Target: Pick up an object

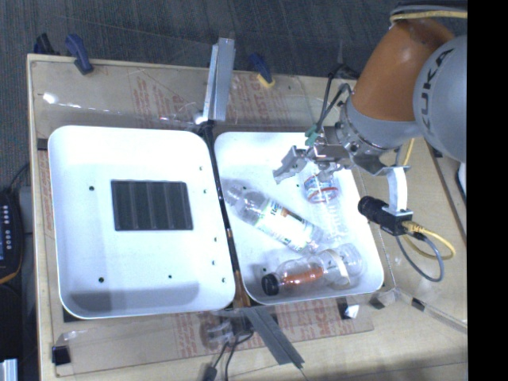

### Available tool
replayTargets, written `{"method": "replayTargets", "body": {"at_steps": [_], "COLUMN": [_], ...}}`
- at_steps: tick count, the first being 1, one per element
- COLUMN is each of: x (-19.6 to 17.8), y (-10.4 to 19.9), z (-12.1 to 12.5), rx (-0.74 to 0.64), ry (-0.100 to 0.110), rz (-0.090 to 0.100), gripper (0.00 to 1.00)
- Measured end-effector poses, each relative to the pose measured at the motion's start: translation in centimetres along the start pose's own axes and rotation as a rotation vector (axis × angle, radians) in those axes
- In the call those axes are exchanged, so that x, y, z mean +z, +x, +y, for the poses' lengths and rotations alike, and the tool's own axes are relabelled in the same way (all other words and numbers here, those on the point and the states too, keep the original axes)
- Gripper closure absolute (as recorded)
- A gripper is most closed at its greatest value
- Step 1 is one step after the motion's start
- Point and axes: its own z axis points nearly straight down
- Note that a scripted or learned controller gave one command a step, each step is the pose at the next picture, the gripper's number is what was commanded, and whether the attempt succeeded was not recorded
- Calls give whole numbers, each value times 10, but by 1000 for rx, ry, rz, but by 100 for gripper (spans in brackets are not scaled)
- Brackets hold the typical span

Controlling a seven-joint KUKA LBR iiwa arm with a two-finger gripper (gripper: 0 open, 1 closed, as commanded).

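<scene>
**Over the right bin, arm above the bottles**

From my seat, the left bin (79, 173) carries a dark ridged panel (152, 205). Right bin (254, 145): one clear bottle (270, 217) lies diagonally, cap toward upper left; a dark-capped bottle (305, 275) lies roughly crosswise. The gripper (305, 163) hangs above them, jaws spread, holding nothing.

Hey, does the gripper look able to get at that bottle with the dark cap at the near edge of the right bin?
Probably yes. The dark-capped bottle lies uncovered on the right bin floor, nothing on top, though another clear bottle lies close beside it. The gripper hovers farther back.
</scene>
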Motion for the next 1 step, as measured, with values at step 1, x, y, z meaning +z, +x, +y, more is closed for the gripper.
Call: {"method": "replayTargets", "body": {"at_steps": [1], "x": [-124], "y": [50], "z": [-24], "rx": [19], "ry": [-6], "rz": [-1], "gripper": [0]}}
